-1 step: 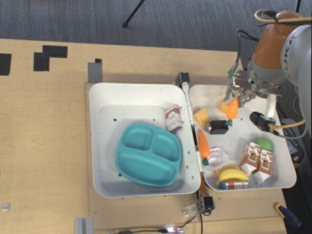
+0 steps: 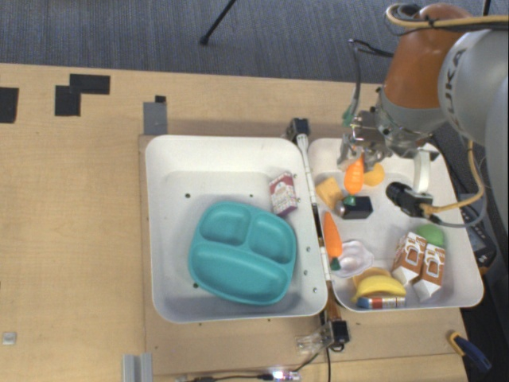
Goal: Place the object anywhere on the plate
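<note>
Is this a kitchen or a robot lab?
Probably a robot lab, not a kitchen. A big grey and orange robot arm reaches over a wooden bench with two white bins. One holds a teal plate, the other what look like toy foods, like a banana and carrot.

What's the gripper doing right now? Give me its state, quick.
Gripper: above the right bin, shut on a small orange object that hangs between its fingers.

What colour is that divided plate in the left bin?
Teal, a blue-green; the plate shows clearly in the camera view.
</note>
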Controlling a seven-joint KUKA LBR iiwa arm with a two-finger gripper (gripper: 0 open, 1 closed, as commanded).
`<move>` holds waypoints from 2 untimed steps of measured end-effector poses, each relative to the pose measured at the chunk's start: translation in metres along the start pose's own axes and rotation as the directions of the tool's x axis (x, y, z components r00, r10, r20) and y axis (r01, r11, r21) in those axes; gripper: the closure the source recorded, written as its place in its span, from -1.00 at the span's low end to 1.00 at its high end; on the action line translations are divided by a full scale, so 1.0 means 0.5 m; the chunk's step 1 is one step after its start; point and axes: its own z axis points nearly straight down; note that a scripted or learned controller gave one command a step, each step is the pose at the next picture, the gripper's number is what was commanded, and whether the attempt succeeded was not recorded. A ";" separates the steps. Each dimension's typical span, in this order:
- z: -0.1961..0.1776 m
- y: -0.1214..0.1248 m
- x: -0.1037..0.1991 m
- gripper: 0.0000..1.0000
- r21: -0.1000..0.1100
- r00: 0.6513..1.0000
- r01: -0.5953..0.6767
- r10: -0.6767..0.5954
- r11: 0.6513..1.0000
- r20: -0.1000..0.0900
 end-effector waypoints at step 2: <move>0.009 -0.179 0.277 1.00 0.004 1.000 -0.008 0.008 1.000 0.000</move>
